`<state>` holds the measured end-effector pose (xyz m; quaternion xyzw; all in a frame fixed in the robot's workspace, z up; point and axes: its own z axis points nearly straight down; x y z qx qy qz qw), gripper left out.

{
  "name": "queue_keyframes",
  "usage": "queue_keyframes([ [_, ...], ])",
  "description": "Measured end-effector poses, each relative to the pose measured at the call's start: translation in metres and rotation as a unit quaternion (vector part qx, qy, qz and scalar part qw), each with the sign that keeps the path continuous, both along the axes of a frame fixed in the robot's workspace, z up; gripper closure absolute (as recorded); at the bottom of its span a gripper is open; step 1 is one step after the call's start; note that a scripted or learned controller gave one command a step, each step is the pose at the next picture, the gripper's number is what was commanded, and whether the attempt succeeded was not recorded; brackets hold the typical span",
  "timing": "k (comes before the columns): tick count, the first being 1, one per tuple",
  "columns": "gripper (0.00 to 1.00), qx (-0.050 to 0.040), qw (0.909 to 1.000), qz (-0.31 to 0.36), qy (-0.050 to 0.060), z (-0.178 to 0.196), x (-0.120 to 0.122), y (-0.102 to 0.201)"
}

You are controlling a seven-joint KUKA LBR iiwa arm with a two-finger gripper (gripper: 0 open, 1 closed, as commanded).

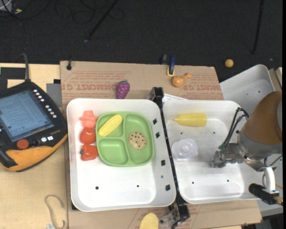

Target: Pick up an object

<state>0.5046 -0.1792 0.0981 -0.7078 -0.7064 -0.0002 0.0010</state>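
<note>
Reaching in from the right edge, arm puts gripper low in right bin, lower-right of frame; fingers too dark & small to tell if spread or pinching. Clear cup just left of it, apart. Yellow bottle near bin's top. Left bin w/ green tray: corn, cookie.

Bench bears two bins (cardboard beneath), a pendant.

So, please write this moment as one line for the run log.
arm: in right bin | pincer: low over bin floor, nothing seen held | nearest: clear cup, left of it | mustard bottle: untouched
</note>
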Motion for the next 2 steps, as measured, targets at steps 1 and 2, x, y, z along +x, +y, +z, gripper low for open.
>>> queue_keyframes([
  [1,1.00,-0.0010,1.0000,0.001,-0.002,0.055,0.010,0.003],
  [2,1.00,-0.0012,1.0000,0.001,-0.002,0.114,0.002,0.000],
])
